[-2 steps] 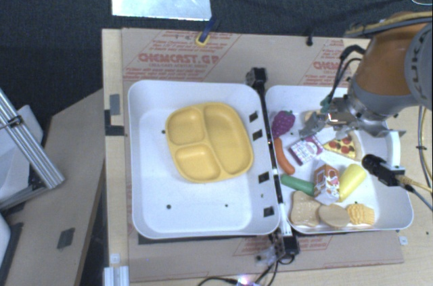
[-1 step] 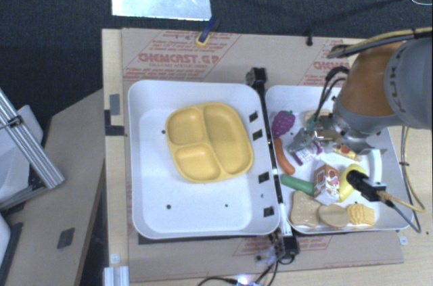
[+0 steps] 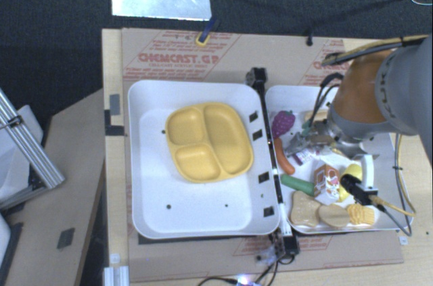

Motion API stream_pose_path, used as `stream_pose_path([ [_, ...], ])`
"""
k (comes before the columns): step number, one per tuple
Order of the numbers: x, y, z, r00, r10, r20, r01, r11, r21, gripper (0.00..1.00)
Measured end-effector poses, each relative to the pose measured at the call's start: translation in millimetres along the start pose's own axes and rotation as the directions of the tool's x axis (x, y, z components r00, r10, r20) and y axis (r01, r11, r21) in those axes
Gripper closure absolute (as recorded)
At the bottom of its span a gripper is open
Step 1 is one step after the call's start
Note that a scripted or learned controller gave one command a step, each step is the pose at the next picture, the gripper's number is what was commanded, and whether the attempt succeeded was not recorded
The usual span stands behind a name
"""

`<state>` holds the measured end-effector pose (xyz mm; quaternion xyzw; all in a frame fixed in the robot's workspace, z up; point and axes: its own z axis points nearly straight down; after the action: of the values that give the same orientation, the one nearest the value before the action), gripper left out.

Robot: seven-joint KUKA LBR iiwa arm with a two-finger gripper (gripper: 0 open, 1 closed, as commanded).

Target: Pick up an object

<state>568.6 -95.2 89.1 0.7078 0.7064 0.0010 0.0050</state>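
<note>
Toast-shaped toy slices [image 3: 318, 213] sit at the bottom of the right bin [image 3: 390, 226], jumbled with a purple grape bunch [image 3: 283, 121], an orange carrot [image 3: 283, 155] and other play food, so any pick candidate is in there. Left bin [image 3: 152, 210] carries a yellow divided plate [image 3: 208, 141]. Gripper [image 3: 302, 143] hangs low over the pile's middle, can't tell its state.

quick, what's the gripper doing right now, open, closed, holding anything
Gripper: over the right bin beside the purple grapes; its state cannot be told.

Tray [image 3: 206, 141] in left bin [image 3: 152, 210]; toys [image 3: 325, 200] in right.
</note>
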Motion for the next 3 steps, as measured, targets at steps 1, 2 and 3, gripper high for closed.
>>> stream_pose_path([
  [1, 0, 4, -15, 1.0, -0.001, 0.002, 0.001, 1.0, -0.014, 1.0],
  [2, -2, 7, -80, 1.0, -0.006, -0.005, 0.006, 1.0, 0.001, 1.0],
  [3, -2, 9, -134, 1.0, -0.006, -0.005, 0.006, 1.0, 0.001, 1.0],
])
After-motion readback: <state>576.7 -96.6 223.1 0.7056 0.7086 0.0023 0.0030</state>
